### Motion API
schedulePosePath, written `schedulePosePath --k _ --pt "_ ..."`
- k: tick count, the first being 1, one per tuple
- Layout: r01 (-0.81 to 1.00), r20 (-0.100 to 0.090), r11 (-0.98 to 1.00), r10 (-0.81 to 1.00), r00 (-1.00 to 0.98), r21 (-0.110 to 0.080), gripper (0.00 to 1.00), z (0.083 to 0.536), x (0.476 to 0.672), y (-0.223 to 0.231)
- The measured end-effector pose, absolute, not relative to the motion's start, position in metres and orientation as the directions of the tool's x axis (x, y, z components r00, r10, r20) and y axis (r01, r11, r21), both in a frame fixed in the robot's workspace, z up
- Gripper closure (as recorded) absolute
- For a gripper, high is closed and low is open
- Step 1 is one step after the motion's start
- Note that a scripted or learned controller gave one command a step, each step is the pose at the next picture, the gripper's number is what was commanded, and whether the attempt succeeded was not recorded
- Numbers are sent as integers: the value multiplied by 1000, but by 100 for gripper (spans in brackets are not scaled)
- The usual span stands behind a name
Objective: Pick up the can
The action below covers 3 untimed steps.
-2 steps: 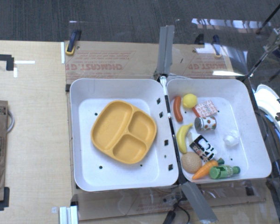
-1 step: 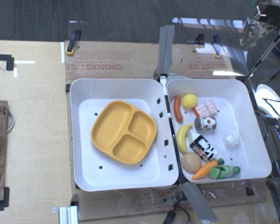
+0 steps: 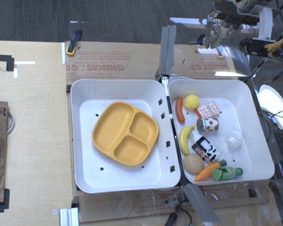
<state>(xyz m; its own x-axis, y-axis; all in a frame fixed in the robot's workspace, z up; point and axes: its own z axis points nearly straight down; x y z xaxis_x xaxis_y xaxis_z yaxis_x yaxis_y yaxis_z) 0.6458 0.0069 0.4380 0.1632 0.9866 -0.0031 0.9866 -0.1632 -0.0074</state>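
The can, a small tin with a red and white label, lies on its side near the middle of the right bin. My gripper hangs high above the bench behind that bin's far edge, well away from the can. Its fingers point down with nothing between them.
Around the can lie a hot dog, a lemon, a pink packet, a banana, a black and white box, a round bun, a carrot and a green bottle. The left bin holds a yellow divided plate.
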Motion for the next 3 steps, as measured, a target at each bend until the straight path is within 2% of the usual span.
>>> schedulePosePath --k 1,2,3 --pt "987 -4 -163 987 163 -7 0 438 646 7" --pt "987 -7 -161 987 161 -13 100 444 648 7" --pt "987 -7 -161 987 161 -13 0 443 648 7"
